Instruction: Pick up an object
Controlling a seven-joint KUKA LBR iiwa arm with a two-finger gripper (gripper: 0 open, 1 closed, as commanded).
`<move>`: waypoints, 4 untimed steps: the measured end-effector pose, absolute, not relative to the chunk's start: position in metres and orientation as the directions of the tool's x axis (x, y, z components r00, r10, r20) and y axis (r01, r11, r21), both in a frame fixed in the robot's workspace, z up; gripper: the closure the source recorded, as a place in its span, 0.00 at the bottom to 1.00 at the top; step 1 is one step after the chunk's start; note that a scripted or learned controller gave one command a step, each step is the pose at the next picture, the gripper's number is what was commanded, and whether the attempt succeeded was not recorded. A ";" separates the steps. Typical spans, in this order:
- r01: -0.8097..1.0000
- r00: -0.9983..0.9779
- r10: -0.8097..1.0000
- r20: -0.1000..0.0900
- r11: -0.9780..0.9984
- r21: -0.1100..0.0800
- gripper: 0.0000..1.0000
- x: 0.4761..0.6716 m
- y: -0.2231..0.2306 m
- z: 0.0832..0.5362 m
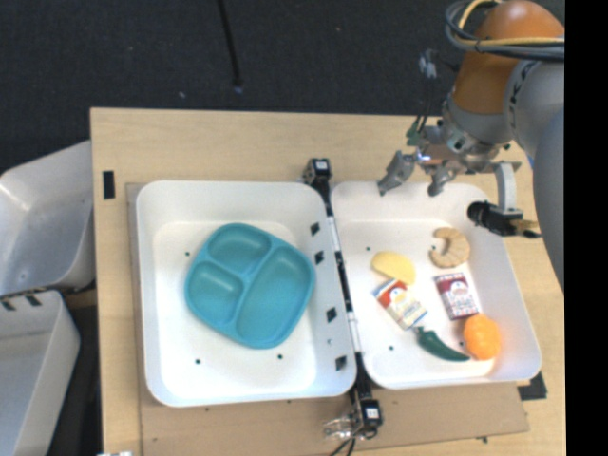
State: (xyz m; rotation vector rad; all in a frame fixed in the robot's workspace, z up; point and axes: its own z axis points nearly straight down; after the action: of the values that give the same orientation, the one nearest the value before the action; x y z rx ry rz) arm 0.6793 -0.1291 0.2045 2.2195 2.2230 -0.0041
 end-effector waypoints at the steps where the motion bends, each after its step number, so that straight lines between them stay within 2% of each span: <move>1: 1.000 0.000 1.000 -0.002 0.000 -0.002 0.00 0.680 -0.132 0.143; 2: 1.000 -0.001 1.000 -0.002 0.001 -0.002 0.00 0.680 -0.134 0.099; 3: 1.000 -0.001 1.000 -0.004 0.001 0.004 1.00 0.681 -0.135 0.113; 4: 1.000 0.001 1.000 -0.001 -0.001 0.005 1.00 0.680 -0.143 0.161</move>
State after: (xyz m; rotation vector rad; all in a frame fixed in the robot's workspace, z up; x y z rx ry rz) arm 0.6797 -0.1430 0.1608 2.2194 2.2174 0.0035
